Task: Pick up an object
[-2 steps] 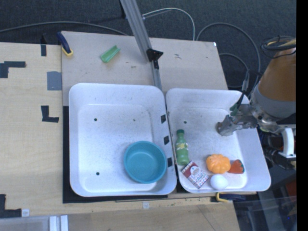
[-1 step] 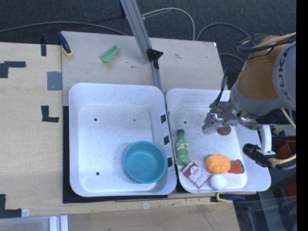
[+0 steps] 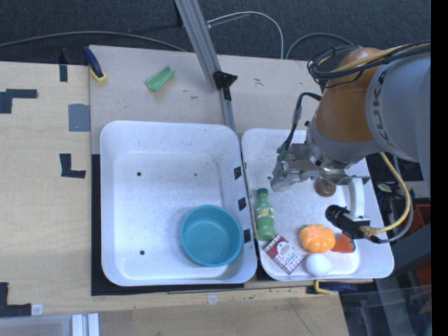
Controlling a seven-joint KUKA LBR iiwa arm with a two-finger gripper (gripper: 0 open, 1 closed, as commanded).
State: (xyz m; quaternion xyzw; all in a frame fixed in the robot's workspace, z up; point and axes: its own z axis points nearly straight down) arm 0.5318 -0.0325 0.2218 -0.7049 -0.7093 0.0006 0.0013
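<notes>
My gripper [image 3: 283, 172] hangs over the upper left part of the right bin [image 3: 378, 257], under the grey and orange wrist. Just below it a green bottle [image 3: 264, 215] lies along the bin's left wall, a short gap away from the gripper. Toward the front of this bin lie a red and white packet [image 3: 283, 253], an orange fruit-like ball [image 3: 317, 237], a white ball [image 3: 319, 264] and a small red item [image 3: 343, 243] partly behind the orange one. Nothing shows in the gripper.
A blue bowl [image 3: 211, 235] stands in the front right corner of the left bin [image 3: 140, 152]. On the bench behind the bins lie a green block [image 3: 159, 78] and a blue and yellow clamp [image 3: 94, 63]. A slanted metal pole [image 3: 203, 40] rises at the back.
</notes>
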